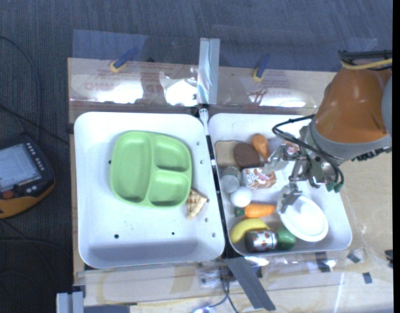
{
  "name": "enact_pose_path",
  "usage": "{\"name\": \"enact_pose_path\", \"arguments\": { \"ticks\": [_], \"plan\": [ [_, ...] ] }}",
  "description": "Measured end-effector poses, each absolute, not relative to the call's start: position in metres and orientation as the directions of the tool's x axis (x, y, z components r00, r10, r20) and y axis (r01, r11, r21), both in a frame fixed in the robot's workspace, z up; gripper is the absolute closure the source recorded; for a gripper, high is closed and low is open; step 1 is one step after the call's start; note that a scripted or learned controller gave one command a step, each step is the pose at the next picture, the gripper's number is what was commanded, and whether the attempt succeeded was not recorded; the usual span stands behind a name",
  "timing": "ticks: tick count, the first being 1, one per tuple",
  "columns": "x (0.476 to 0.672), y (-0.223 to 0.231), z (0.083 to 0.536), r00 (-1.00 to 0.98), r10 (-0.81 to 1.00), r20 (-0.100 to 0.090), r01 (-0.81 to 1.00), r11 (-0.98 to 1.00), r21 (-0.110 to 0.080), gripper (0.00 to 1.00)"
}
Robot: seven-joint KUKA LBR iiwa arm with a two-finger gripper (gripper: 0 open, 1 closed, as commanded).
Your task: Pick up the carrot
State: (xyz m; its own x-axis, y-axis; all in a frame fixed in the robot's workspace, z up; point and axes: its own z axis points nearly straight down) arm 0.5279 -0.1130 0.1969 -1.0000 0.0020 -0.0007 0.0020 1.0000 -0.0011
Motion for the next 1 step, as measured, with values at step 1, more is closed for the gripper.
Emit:
{"name": "enact_pose_path", "arguments": {
  "ticks": [1],
  "plan": [
    [0.5101, -0.0946, 0.0984, -0.986, -0.169, -0.015, -0.169, 0.986, -0.004, 0.00]
  ]
}}
